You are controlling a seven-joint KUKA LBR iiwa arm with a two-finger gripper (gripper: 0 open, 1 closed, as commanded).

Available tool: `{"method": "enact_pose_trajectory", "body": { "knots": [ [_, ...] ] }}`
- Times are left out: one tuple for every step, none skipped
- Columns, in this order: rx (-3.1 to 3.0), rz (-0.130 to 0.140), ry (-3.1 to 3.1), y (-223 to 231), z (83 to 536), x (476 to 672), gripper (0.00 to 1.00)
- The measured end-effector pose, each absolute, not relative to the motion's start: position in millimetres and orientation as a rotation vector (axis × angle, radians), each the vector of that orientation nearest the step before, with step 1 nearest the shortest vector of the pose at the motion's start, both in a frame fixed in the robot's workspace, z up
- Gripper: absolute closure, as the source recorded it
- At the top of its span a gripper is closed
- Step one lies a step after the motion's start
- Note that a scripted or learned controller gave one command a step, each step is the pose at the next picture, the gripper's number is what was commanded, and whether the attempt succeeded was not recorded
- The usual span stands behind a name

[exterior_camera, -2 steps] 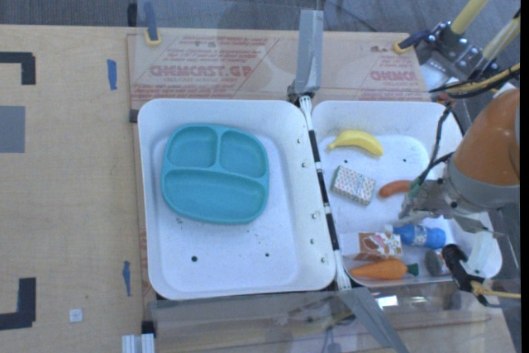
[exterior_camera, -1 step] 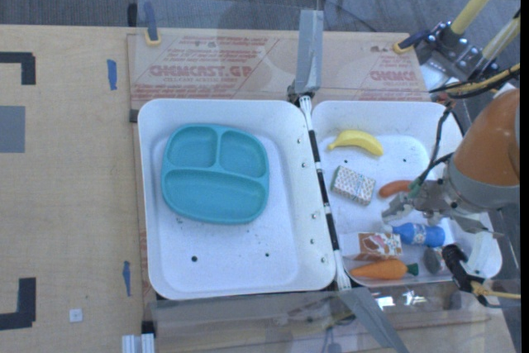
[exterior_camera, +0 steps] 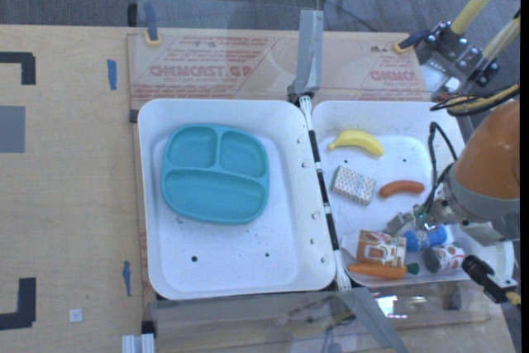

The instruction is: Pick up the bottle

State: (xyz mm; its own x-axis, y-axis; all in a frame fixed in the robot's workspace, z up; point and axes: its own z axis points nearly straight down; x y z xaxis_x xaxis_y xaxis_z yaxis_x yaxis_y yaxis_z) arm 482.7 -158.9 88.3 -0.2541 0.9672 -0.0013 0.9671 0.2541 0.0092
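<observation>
Blue is the colour of the small bottle (exterior_camera: 426, 239), which lies on its side near the front of the right bin (exterior_camera: 413, 126). The gripper (exterior_camera: 416, 221) sits low over that bin, just at the bottle's left end, at the end of the grey arm (exterior_camera: 493, 169) with its orange band that comes in from the right. I cannot tell if the jaws are open or closed, because the end of the arm is dark and crowded there, and I cannot tell if the bottle is between them. Just beside the bottle, to its right, is a little can (exterior_camera: 447, 258) with a dark lid and red and white sides. To the bottle's left is a small orange and white carton (exterior_camera: 381, 246), and a carrot (exterior_camera: 377, 269) lies along the front edge under it. Farther back in the same bin there is a yellow banana (exterior_camera: 356, 141), a patterned little box (exterior_camera: 353, 184) and a red sausage (exterior_camera: 401, 188). The left bin (exterior_camera: 231, 252) holds a teal plate (exterior_camera: 216, 174) with three parts, lying flat toward the back. Both white bins sit side by side on a wooden bench (exterior_camera: 66, 194).
</observation>
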Motion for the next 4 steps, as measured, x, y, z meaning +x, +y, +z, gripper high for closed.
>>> {"method": "enact_pose_trajectory", "body": {
  "knots": [
    [1.917, 0.013, 2.473, -161.3, 99.6, 483.4, 1.0],
    [2.093, 0.001, 2.341, -87.4, 184.6, 511.8, 1.0],
    [1.975, 0.001, 2.439, -154.0, 219.7, 509.8, 1.0],
    [1.974, 0.0, 2.44, -153.8, 219.6, 509.8, 0.0]
  ]
}}
